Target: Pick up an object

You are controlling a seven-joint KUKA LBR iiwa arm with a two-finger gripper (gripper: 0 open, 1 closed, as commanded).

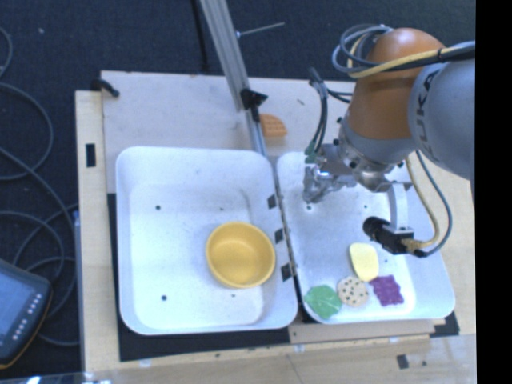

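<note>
The grey arm [452, 110] reaches in over the right edge of the bench [160, 102], its orange band [392, 86] bulging above the wrist. It bends down so that the gripper [314, 192] points into the far left corner of the right shallow white bin [332, 234], just beside the wall it shares with the left shallow white bin [160, 214]. It hangs over the bin's white floor there; from this slant I cannot tell whether its jaws are apart or together

The things to pick lie well apart from the gripper, gathered along the near edge of the right bin. A flat green round piece [323, 300] sits in the near left corner, touching a round tan cookie with dark specks [352, 291]. A lumpy purple piece [388, 290] lies just beside the cookie, and a pale yellow oval piece [364, 260] lies just beyond it. In the left bin a round yellow plastic bowl [240, 254] stands upright near the right edge

Small black clips [284, 234] sit along the walls where the bins meet. A slanted aluminium rail [224, 38] rises from the far edge of the bins — at its foot a rounded orange thing [274, 126] lies on the pale wooden bench, beyond the right bin's far left corner

The floor around is dark, with loose cables [32, 174] at the left and a black tablet-like device [18, 310] by the bench's near left corner
</note>
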